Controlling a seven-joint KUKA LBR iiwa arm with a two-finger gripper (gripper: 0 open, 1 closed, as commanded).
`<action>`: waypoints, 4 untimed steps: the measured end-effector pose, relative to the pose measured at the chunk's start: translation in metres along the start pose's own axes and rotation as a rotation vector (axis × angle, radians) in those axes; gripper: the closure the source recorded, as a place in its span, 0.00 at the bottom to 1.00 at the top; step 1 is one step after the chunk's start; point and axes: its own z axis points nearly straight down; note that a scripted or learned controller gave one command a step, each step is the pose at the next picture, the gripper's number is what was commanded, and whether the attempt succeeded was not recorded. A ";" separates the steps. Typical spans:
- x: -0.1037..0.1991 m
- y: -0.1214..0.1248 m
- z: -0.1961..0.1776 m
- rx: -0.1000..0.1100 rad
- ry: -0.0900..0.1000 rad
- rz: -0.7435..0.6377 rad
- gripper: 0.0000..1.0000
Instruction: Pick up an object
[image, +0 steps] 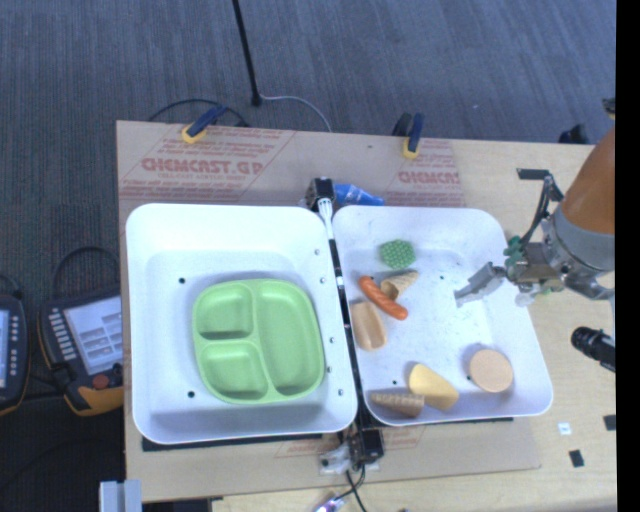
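Observation:
The right white bin (520, 300) holds several toy food pieces. A green round textured piece (397, 252) lies at the back, with an orange carrot-like piece (385, 299) and a small tan piece (402, 283) just in front of it. A tan bun (367, 326) lies by the left wall. At the front are a yellow wedge (433, 386), a brown ridged piece (397, 404) and a round tan disc (491, 369). My gripper (472, 289) hangs over the bin's right half, above bare floor, with nothing seen in it.
The left white bin (160, 250) holds a green divided plate (258, 338). A blue object (355, 194) lies behind the bins. Clamps (410, 135) grip the board's far edge. A handheld pendant (85, 345) sits to the left, off the bench.

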 end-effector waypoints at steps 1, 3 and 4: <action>0.043 0.006 0.087 0.002 0.001 -0.039 0.00; 0.084 0.043 0.124 -0.001 -0.002 -0.184 0.00; 0.080 0.108 0.134 -0.007 -0.002 0.020 0.00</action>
